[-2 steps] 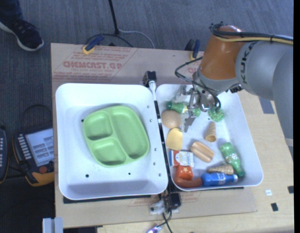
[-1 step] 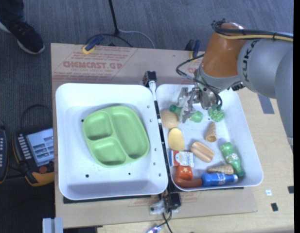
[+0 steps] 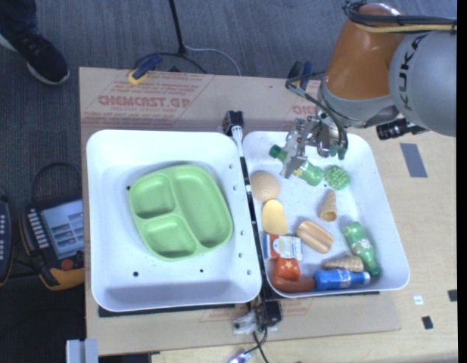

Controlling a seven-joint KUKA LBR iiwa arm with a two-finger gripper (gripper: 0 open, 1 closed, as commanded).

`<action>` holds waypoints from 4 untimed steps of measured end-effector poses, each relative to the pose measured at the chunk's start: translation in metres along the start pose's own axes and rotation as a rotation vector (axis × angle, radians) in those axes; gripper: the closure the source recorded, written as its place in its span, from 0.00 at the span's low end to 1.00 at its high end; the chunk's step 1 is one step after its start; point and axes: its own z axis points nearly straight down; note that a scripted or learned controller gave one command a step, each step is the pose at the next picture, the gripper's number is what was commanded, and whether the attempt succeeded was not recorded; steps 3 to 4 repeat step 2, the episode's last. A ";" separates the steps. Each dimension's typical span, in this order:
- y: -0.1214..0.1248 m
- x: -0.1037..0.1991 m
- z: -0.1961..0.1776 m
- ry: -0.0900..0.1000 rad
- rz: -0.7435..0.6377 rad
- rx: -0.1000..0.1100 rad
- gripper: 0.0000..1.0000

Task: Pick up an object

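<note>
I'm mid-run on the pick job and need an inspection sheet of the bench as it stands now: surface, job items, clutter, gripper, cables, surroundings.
Surface: brown printed board bearing two shallow white bins; left bin, right bin.
Job's things: right bin holds toy food, among them a green bottle, a blue bottle, a hot-dog bun, a yellow rounded piece, an ice-cream cone and a green knobbly ball.
Clutter: green three-compartment plate in left bin.
Gripper: two-finger gripper low over right bin's far end, beside a green toy; grasp not discernible.
Cables: black cable on the carpet beyond the board.
Surroundings: grey carpet, a dark shoe, a handheld pendant at left.
</note>
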 end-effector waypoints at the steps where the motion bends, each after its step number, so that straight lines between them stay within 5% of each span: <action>1: -0.013 0.015 0.018 0.002 -0.435 0.000 1.00; 2: -0.011 0.062 0.017 0.001 -0.242 0.000 1.00; 4: -0.011 0.062 0.017 0.001 -0.242 0.000 1.00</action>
